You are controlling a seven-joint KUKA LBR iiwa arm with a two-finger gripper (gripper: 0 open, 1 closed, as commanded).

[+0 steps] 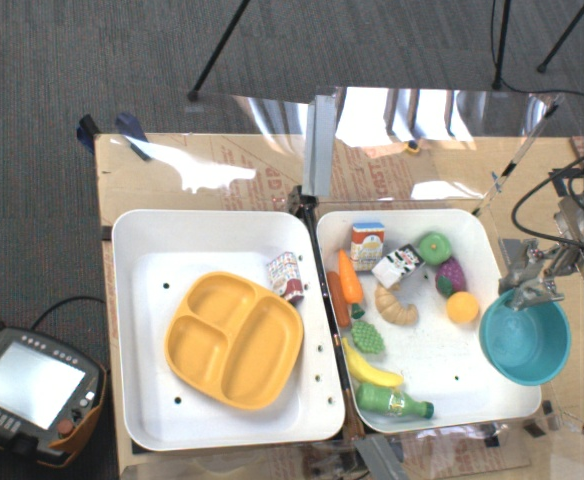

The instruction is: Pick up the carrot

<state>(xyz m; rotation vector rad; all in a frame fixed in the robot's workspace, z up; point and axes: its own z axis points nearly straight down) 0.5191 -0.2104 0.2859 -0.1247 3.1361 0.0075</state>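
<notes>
Carrot is being kept at right bin's left wall.
Fingers' state cannot be told; croissant possibly being touched.

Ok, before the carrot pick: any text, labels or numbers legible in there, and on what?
None can be read.
Small carton: printed label, blurred.
Black-and-white carton: print too small.
Can beside the yellow plate: print blurred.
Cardboard behind the bins: red lettering, washed out by glare.
</notes>
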